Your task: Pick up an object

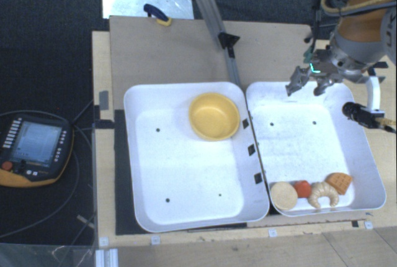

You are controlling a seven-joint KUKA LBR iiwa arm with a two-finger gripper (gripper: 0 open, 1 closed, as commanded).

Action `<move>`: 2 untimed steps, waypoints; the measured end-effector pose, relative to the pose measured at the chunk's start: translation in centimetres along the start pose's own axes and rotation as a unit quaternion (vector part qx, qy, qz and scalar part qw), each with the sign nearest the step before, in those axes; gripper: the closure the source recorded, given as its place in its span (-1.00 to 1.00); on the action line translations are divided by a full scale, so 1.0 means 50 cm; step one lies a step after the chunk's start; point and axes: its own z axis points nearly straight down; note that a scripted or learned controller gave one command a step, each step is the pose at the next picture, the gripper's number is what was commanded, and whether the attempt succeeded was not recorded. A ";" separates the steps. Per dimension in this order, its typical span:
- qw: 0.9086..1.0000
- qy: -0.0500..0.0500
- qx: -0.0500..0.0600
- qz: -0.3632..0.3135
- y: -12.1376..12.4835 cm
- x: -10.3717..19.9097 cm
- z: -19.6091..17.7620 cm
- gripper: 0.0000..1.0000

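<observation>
Two fingers (295, 83) of hand (308, 85) spread, holding nothing.

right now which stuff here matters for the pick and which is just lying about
For the pick:
- gripper, open, above the right bin
- round cracker
- red piece
- croissant
- waffle
- yellow bowl, left bin

Lying about:
- teach pendant
- metal pole
</observation>
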 end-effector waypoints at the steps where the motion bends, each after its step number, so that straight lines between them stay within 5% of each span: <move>1: 1.000 0.000 0.000 0.000 0.000 0.000 0.000 -1.00; 2: 1.000 0.000 0.001 0.000 0.004 0.000 0.083 -1.00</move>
